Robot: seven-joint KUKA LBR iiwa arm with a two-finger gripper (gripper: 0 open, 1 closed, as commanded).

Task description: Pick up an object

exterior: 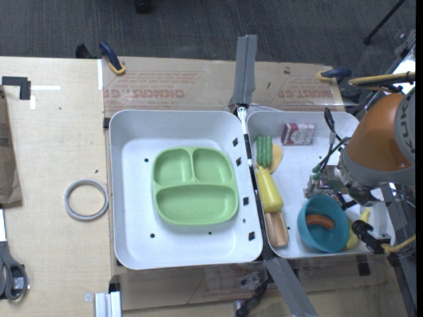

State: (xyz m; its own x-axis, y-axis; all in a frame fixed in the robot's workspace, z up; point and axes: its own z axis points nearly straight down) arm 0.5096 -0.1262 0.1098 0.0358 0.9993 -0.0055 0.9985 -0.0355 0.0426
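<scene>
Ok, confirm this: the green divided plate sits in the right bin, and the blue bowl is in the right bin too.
Wrong on the plate. The camera view shows the green divided plate in the left bin; the blue bowl is in the right bin, as stated.

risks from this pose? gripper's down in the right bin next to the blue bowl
1. The gripper sits right beside the blue bowl; closing here may catch the rim and tip it, spilling the orange piece inside.
2. The right bin is crowded: yellow object and green object lie close together, so a grasp may drag a neighbour along.
3. The arm hides the fingers, so a miss would be hard to spot.
</scene>
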